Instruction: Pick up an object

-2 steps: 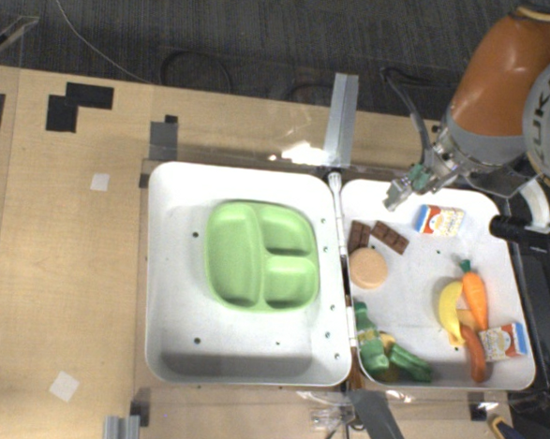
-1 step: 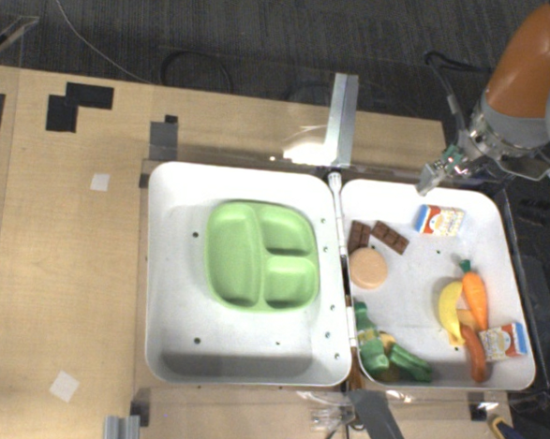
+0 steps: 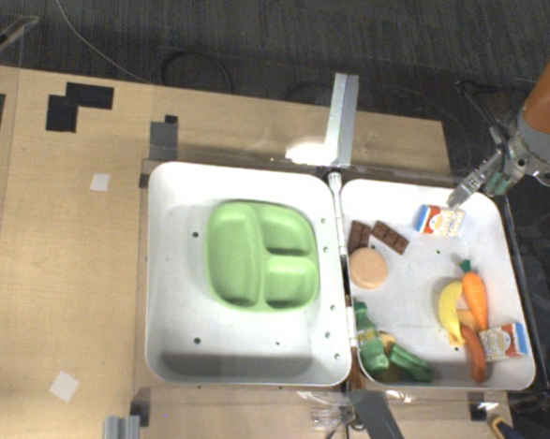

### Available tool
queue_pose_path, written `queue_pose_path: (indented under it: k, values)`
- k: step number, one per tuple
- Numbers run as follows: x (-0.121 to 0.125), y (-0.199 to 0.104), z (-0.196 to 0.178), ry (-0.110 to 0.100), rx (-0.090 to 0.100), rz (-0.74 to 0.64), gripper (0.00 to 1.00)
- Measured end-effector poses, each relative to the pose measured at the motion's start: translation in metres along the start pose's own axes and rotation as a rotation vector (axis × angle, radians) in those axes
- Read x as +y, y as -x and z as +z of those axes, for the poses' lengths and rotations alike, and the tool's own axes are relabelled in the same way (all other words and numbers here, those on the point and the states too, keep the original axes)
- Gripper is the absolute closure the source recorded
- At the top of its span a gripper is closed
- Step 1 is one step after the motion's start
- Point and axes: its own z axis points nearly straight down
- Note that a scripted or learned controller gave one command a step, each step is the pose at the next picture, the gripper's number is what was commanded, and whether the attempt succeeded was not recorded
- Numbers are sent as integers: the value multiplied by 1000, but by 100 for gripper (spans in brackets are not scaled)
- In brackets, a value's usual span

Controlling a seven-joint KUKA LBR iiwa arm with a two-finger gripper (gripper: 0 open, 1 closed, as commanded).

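Note:
My gripper [image 3: 467,190] hangs over the far right corner of the right bin [image 3: 524,278], just above and to the right of a small white, orange and blue carton [image 3: 441,220]. It touches nothing that I can see. Further into that bin lie two brown chocolate pieces [image 3: 377,236], a round tan bun [image 3: 369,268], a banana [image 3: 450,311], a carrot [image 3: 475,298], a red sausage [image 3: 476,356], a second small carton [image 3: 504,342] and green vegetables [image 3: 392,356].
The left bin [image 3: 168,338] holds a green divided plate [image 3: 260,254]. A metal post [image 3: 342,120] rises behind the wall between the bins. The wooden bench [image 3: 57,246] stretches away to the left.

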Motion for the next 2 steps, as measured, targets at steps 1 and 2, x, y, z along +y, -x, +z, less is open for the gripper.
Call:
queue_pose_path:
  k: [1,2]
  values:
    - [-25,5,39,2,-1,-330,100]
    - [15,-26,-28,5,-3,-77,100]
